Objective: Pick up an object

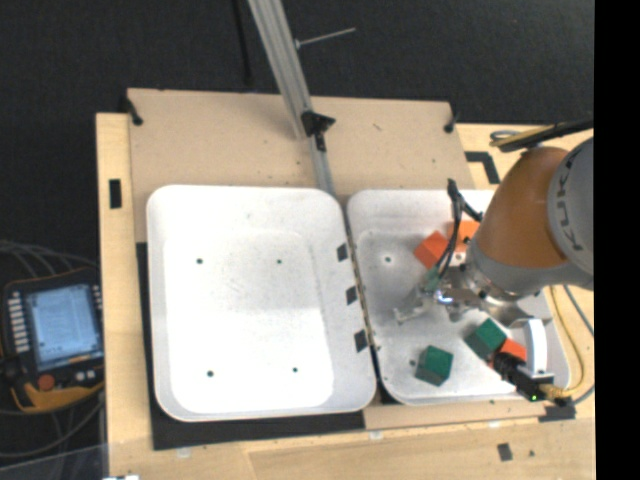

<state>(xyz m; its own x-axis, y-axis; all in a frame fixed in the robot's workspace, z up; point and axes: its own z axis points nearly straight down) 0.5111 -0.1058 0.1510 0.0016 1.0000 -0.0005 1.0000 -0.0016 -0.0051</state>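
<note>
Right bin (395,218) on the surface holds the candidates. Arm's tool (425,298) hangs over bin centre; opening cannot be told from this angle. Green block (434,365) at 6 o'clock of the tool, lying free. Judged light, rigid, non-fragile; grip across two flat opposite faces. Orange block (433,249) at 12 o'clock, partly hidden.

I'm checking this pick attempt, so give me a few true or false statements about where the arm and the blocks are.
1. The arm is over the right bin. True.
2. A green block lies in the left bin. False: it lies in the right bin.
3. An orange block sits in the right bin. True.
4. The tablet sits between the two bins. False: it is off the bench's left side.
</note>
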